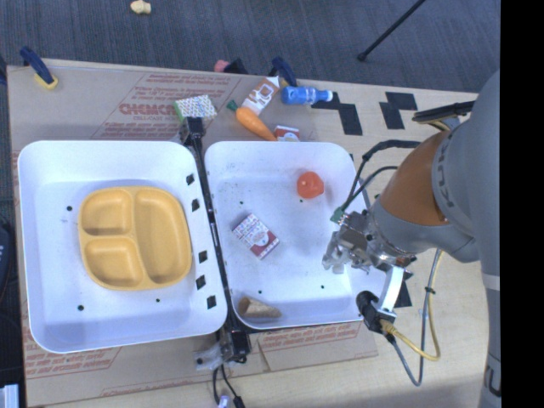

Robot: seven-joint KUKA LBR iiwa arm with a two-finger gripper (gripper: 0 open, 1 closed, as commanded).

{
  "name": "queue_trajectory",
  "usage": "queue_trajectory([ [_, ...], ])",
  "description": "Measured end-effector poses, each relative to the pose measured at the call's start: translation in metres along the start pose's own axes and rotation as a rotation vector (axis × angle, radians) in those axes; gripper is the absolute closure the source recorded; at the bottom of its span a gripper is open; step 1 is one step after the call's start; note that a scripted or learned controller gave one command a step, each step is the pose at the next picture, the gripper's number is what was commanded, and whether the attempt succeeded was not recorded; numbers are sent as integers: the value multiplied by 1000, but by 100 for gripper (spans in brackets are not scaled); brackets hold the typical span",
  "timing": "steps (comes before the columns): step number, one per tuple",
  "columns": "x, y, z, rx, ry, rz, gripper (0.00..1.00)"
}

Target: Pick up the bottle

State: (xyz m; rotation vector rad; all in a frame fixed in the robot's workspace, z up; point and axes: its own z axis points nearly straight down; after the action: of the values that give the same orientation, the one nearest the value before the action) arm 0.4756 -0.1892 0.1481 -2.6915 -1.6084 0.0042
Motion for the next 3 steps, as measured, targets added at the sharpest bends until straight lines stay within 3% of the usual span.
queue_trajectory([
  [1, 28, -14, -19, -3, 0, 105, 100],
  [3, 40, -21, -30, -2, 0, -74, 100],
])
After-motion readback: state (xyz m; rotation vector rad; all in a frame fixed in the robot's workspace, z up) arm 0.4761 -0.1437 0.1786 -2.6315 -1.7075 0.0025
